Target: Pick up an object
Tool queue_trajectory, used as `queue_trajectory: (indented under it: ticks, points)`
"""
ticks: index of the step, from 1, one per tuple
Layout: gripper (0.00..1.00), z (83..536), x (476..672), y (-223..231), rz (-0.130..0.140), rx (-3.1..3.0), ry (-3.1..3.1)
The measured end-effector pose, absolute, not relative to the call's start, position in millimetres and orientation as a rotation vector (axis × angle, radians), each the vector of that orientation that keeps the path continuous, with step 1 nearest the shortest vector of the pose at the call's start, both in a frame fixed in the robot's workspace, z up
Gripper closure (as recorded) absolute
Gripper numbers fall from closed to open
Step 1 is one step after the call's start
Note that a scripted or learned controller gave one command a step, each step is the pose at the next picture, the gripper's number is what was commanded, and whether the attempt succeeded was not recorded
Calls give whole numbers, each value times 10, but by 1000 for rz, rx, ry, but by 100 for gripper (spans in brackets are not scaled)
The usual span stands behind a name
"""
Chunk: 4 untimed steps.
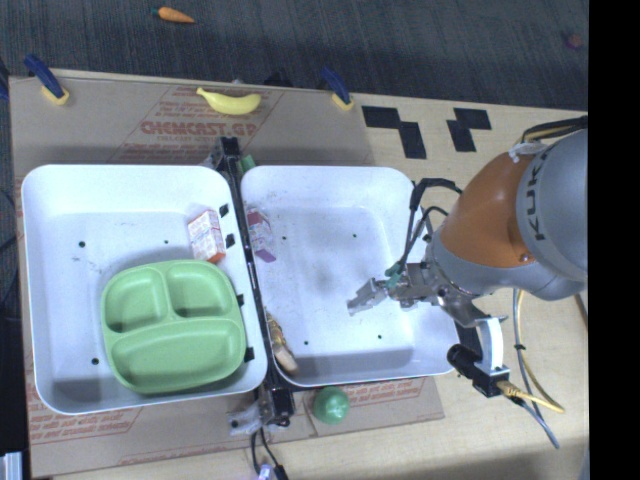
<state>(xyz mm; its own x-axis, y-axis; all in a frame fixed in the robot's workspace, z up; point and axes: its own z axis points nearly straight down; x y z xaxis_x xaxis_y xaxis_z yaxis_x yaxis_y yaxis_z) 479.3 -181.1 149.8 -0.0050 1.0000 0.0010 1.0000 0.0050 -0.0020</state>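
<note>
Grey two-finger gripper (366, 297) is hovering low over the right shallow white bin (330, 183). Fingers are probably parted slightly, gripping nothing.

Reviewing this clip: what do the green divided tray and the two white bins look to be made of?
The green divided tray looks like moulded plastic with a matte finish: uniform colour, rounded compartment ridges, soft shading. The two white bins also look like plastic, smooth and slightly glossy, with rounded corners and thin rims, though coated metal can't be ruled out.
</note>
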Motion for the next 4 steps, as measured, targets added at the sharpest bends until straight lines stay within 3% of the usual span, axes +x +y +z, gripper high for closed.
queue_trajectory:
  ticks: [1, 2, 3, 4]
  points:
    - [0, 1279, 4760, -2111, 3, -2212, -2224]
    - [0, 1241, 5296, -1184, 2, -2208, -2231]
    - [0, 956, 5829, -1255, 2, -2213, -2226]
    - [0, 1040, 4985, -1778, 3, -2217, -2223]
